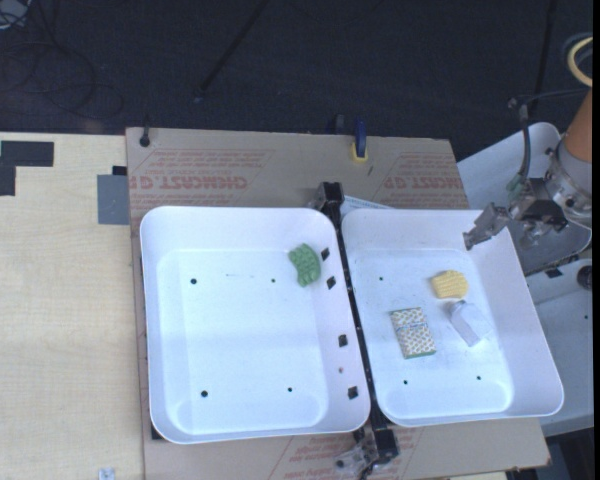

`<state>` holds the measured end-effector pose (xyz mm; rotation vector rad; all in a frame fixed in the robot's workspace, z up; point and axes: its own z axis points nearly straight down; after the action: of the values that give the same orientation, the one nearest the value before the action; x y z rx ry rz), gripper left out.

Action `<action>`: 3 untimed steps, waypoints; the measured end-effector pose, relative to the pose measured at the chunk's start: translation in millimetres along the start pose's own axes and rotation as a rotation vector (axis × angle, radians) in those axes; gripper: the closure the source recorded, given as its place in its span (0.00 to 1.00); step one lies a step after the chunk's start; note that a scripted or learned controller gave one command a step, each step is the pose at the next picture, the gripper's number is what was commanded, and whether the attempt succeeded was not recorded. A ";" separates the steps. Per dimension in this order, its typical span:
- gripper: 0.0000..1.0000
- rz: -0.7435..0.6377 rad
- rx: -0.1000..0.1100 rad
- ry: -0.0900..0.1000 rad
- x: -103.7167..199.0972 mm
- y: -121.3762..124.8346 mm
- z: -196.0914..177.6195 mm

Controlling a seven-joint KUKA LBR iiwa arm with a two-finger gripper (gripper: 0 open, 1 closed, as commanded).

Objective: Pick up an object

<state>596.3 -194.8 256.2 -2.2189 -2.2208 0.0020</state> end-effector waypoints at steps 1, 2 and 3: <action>1.00 -0.002 0.000 0.000 -0.3 0.1 -9.9; 1.00 0.001 -0.006 -0.003 -18.8 -19.3 -71.2; 1.00 0.001 0.002 0.001 -17.4 -61.0 -66.8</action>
<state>535.5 -212.3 323.1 -2.2183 -2.2189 0.0027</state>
